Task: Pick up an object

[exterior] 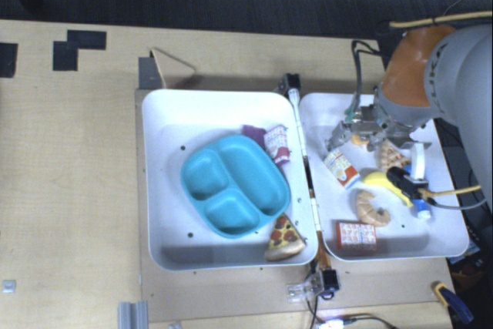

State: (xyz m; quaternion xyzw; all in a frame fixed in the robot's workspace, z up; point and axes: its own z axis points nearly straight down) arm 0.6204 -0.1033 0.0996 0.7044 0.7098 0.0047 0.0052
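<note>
The arm reaches in from the right and its gripper [356, 133] is low over the upper part of the right bin [443, 243]; I cannot tell its state, because the metal parts there are small and blurred. The task does not name 1 object, so any of them may be the target. The nearest is a small white and red packet [340, 166], lying just below and left of the gripper. Further down in the same bin lie a banana [385, 185], a brown croissant [373, 207], a flat red box [357, 234], a pretzel-like snack [393, 157] and a small white bottle with a blue cap [420, 185]. The left bin [158, 189] holds a blue divided tray [234, 184], a purple packet [274, 142] at its upper right edge and a pizza slice [284, 237] at its lower right. In my judgement the risk here is crowding: the things in the right bin lie near each other, so a descent may push 1 thing against another and close on nothing. The white and red packet looks flat and thin, so it may slip away or stay on the floor of the bin. It also lies near the wall between the 2 bins, which could block 1 side of the gripper.
</note>
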